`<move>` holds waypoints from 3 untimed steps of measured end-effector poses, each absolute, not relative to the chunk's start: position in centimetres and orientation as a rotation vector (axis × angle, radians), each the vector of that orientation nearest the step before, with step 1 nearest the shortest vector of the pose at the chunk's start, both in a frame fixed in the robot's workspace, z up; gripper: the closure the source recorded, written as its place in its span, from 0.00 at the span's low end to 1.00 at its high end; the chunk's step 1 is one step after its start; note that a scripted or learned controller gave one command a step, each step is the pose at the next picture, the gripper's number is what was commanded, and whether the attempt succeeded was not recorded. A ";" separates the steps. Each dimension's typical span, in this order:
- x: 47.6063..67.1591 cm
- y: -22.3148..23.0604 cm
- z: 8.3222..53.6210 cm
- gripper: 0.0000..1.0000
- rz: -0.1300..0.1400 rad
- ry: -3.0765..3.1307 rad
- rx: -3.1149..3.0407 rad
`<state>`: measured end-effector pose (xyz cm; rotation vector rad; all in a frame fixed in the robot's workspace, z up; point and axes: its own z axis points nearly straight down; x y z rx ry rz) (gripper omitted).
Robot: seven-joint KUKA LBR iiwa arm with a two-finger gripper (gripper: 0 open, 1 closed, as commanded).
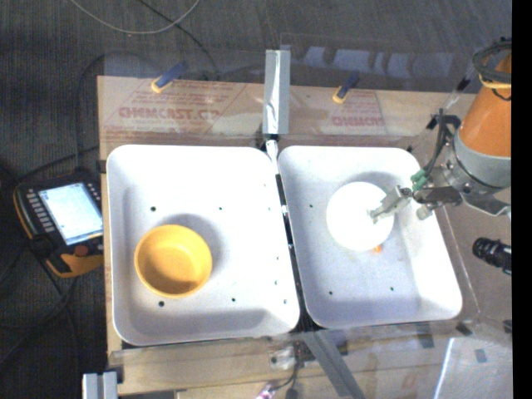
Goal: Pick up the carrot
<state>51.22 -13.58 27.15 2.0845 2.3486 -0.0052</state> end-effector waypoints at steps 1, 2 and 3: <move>48.3 -15.0 24.7 0.00 -0.006 2.331 2.106; 57.2 -7.8 20.8 0.00 -0.003 2.339 2.101; 55.9 -10.5 9.4 0.00 0.000 2.347 2.088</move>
